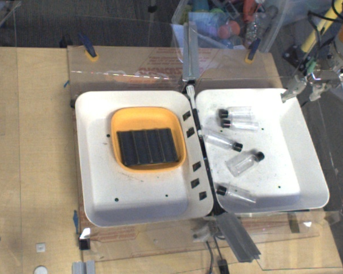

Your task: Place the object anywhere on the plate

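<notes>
An orange plate [119, 120] with a raised rim lies in the left white bin [94, 187]. A dark, ribbed rectangular block [147, 146] rests flat on the plate's lower half and covers most of its floor. Several clear vials with black caps lie scattered in the right white bin [297, 176]: two side by side near the top [237, 119], one slanted below them [222, 141], one near the middle [244, 161], and one by the front edge [235, 193].
A row of small black tabs [193, 147] runs along the divider between the bins. Metal hardware and cables [308, 79] crowd the right bin's far right corner. A clear box of colourful items [228, 10] stands behind the bins.
</notes>
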Motion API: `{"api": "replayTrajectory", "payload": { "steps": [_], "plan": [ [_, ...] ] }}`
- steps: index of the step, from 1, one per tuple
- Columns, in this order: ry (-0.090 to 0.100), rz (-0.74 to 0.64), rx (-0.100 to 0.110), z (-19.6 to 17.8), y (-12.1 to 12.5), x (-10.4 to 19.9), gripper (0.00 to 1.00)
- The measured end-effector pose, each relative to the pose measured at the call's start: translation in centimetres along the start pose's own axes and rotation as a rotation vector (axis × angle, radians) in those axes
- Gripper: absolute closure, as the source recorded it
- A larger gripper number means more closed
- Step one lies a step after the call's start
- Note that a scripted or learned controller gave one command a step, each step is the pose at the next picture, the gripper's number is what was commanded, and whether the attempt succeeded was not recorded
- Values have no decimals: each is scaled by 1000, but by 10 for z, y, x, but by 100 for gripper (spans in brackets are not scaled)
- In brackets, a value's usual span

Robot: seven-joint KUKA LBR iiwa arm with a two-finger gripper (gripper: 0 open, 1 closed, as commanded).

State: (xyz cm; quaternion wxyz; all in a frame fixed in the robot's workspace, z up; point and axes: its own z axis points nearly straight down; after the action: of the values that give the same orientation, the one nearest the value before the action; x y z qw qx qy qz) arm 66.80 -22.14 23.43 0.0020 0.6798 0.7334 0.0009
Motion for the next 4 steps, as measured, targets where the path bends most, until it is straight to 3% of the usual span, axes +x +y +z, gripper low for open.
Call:
{"api": "replayTrajectory", "payload": {
  "steps": [4],
  "plan": [
    [-1, -195, 2, -1, 0, 0, 0]
  ]
}}
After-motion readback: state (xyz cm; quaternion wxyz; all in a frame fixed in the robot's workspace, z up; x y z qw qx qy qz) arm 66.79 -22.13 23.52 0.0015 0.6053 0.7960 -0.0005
